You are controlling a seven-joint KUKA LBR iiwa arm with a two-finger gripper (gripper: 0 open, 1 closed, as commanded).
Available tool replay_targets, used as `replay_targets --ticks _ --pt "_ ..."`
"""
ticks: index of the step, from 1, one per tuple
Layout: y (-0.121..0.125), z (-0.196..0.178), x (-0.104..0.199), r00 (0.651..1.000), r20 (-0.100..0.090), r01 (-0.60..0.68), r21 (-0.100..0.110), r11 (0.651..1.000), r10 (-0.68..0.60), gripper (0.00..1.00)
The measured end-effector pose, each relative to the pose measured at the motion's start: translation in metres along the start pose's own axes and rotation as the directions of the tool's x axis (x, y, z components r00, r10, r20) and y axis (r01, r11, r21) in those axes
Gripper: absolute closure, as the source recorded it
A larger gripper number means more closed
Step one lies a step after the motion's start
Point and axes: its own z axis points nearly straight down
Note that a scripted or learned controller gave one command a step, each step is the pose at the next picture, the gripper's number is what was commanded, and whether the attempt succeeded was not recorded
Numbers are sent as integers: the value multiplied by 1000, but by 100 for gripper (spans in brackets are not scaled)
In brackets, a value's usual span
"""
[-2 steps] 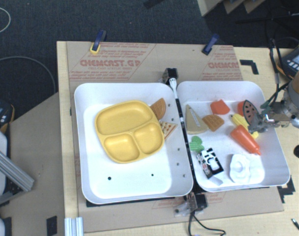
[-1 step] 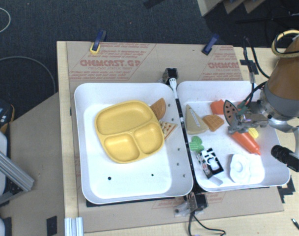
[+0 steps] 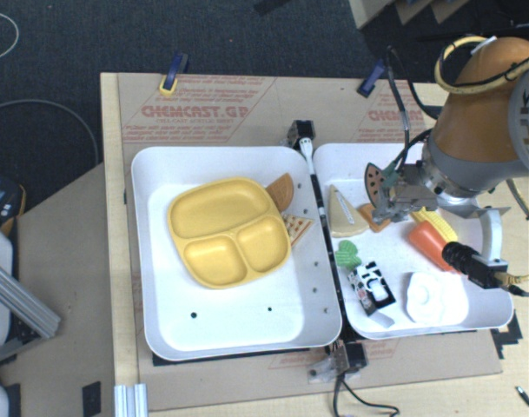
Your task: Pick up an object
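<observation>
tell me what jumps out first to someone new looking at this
The big yellow divided plate fills much of the left bin. Next comes the arm's orange band at the right, its hand low over the crowded right bin, near a cream wedge and an orange-and-yellow toy.
</observation>
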Motion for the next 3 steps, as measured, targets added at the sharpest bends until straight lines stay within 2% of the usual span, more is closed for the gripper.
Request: replay_targets --ticks 1,2,3 --pt "15 -6 51 1000 -1 4 -1 1000 -4 100" --pt "26 8 98 1000 0 2 1 1000 -2 100" --pt "18 14 148 1000 -1 0 5 1000 0 100"
